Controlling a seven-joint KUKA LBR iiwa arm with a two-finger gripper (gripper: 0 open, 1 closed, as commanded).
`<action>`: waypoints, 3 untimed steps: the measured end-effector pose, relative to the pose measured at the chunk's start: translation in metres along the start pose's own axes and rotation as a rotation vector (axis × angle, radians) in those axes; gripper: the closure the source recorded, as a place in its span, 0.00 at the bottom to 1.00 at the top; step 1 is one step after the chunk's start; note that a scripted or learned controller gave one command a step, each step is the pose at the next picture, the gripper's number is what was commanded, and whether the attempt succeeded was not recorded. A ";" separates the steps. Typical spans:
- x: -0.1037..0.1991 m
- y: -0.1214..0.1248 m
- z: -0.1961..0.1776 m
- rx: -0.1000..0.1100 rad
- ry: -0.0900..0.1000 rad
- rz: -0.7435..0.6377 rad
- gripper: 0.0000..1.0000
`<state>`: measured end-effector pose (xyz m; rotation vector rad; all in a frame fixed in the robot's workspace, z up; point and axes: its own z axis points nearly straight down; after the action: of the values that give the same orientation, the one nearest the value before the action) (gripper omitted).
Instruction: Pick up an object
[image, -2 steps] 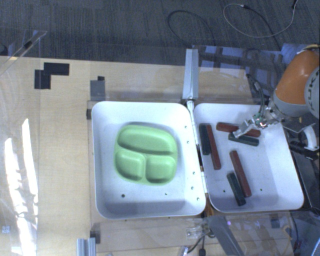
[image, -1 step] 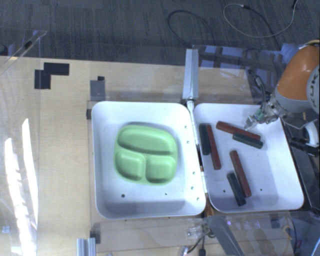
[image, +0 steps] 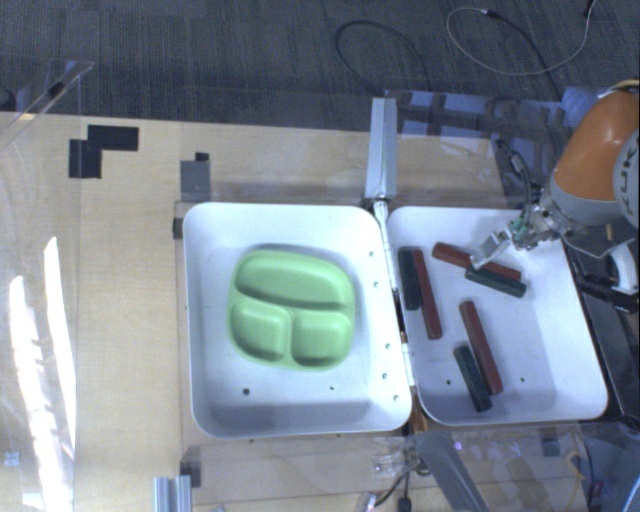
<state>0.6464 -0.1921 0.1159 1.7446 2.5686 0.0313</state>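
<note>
The end effector (image: 497, 247) hangs over the far red-and-dark bar pair (image: 480, 266) in the right bin (image: 545, 395) — grip state unclear (too small) — so centre on one bar before descending.

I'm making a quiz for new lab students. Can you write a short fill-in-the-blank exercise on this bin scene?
1. The green tray lies in the ____ bin.
2. The tray has ____ compartments.
3. The bars are brown and dark ____.
4. The gripper hangs over the ____ bin.

Missing words: left; three; green; right
</note>
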 end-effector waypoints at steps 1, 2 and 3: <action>0.048 -0.024 0.012 0.004 -0.009 -0.011 0.00; 0.013 -0.003 0.027 0.030 0.009 0.214 0.00; 0.015 -0.003 0.017 0.038 0.014 0.205 1.00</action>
<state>0.6389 -0.1788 0.0991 2.0206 2.4035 0.0000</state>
